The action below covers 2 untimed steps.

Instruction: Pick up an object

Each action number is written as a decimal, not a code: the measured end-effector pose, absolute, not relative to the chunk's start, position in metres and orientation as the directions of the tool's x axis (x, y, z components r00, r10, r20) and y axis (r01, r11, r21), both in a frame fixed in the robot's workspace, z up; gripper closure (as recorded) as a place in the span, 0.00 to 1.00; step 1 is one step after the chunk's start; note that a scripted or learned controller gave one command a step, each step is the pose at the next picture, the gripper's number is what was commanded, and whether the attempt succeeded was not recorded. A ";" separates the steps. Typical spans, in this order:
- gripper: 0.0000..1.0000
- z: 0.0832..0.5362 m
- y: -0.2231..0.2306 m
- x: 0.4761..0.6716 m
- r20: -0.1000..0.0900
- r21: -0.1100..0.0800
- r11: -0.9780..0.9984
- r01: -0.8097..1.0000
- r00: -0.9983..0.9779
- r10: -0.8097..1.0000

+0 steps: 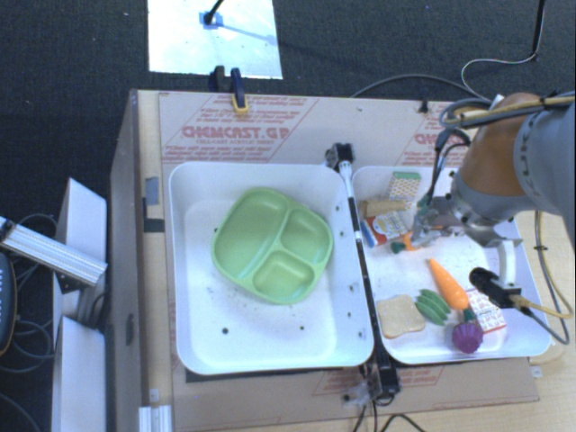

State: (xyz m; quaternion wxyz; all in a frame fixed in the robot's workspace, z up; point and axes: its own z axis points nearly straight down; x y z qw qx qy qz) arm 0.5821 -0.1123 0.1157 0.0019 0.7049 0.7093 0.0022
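Note:
My gripper hangs low over the middle of the right bin, reaching in from the right. A small orange piece lies right at its tip; whether it is touched is unclear. An orange carrot lies just below the gripper. A slice of toast, a green pod and a purple toy vegetable sit along the bin's front. A red and white packet, a tan piece and a green checkered card lie at the gripper's left.
The left bin holds a light green divided plate, tilted. A small patterned box lies next to the purple vegetable. A dark divider rail runs between the bins.

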 end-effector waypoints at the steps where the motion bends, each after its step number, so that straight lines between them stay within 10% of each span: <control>1: 0.00 0.116 -0.112 0.582 0.001 0.006 0.006 1.000 -0.006 1.000; 2: 0.00 0.087 -0.142 0.612 0.003 0.000 0.003 1.000 -0.003 1.000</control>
